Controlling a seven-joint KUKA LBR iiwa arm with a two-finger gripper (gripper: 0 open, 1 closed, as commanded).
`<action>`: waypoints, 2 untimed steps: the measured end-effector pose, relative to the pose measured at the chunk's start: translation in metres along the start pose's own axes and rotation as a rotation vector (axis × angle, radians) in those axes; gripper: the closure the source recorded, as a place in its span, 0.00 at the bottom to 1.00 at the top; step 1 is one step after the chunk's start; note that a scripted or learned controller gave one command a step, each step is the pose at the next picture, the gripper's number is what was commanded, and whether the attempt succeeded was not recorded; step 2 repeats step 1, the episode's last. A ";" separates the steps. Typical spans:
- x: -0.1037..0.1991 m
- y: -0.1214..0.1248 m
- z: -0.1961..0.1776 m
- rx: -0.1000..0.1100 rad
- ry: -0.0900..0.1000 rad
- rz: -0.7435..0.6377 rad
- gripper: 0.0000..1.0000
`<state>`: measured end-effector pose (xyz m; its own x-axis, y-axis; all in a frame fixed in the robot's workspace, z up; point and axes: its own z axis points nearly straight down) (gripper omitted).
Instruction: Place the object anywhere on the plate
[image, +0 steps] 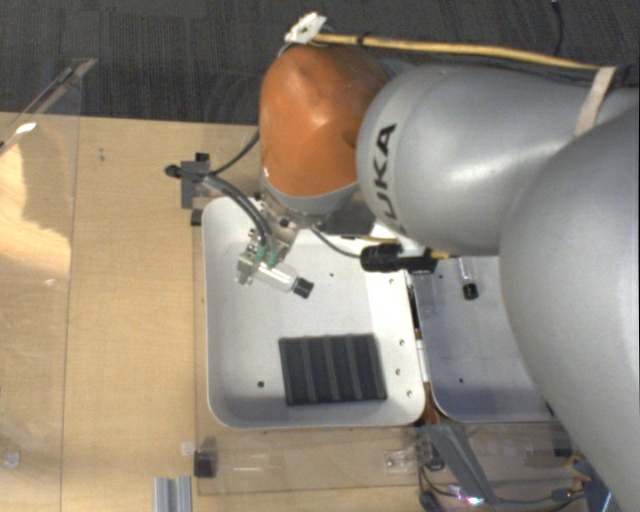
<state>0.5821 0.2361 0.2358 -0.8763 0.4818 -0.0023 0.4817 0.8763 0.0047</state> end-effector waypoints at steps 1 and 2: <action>0.081 -0.045 -0.010 -0.002 -0.002 -0.661 1.00; 0.081 -0.045 -0.010 -0.002 -0.002 -0.661 1.00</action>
